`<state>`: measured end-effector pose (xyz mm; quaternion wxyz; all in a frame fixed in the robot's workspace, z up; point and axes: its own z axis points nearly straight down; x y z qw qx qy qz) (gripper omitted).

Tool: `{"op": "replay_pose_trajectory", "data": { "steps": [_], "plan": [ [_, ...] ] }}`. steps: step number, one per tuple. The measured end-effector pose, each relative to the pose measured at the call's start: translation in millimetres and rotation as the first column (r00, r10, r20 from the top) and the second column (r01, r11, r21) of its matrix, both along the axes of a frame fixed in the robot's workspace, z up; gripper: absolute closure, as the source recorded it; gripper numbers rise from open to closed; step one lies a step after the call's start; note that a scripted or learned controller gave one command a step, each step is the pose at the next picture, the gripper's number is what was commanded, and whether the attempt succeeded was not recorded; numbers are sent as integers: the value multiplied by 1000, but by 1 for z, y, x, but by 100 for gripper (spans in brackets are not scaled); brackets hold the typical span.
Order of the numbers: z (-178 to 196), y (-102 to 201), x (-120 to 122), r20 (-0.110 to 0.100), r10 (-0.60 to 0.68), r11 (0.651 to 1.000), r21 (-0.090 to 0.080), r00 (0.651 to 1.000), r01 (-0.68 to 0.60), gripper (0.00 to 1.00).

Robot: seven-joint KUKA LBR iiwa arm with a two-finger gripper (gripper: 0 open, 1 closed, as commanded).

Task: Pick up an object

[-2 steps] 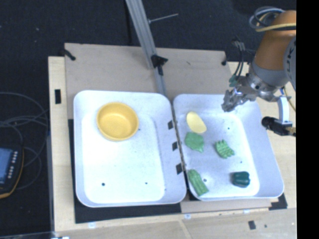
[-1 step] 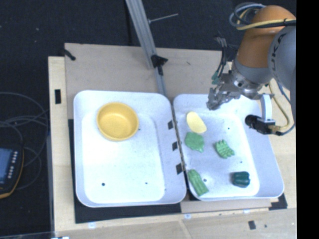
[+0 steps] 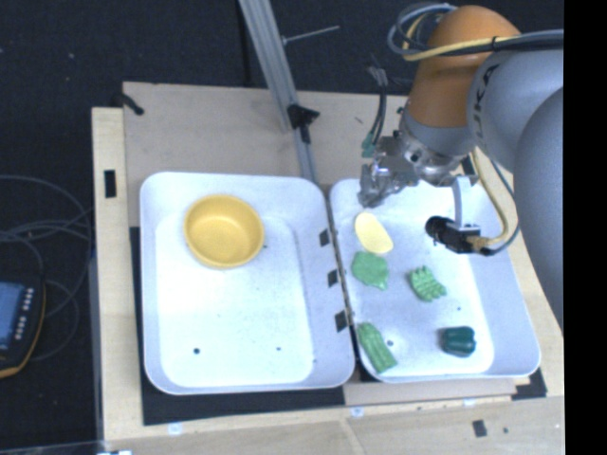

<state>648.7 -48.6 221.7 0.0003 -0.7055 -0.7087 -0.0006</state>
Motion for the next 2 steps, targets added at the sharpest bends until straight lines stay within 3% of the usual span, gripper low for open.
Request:
{"op": "replay_pose_trajectory", "data": {
  "steps": [2],
  "plan": [
    [-1, 113, 6, 0, -1, 1000, 0, 1000, 1, 100]
  ]
}}
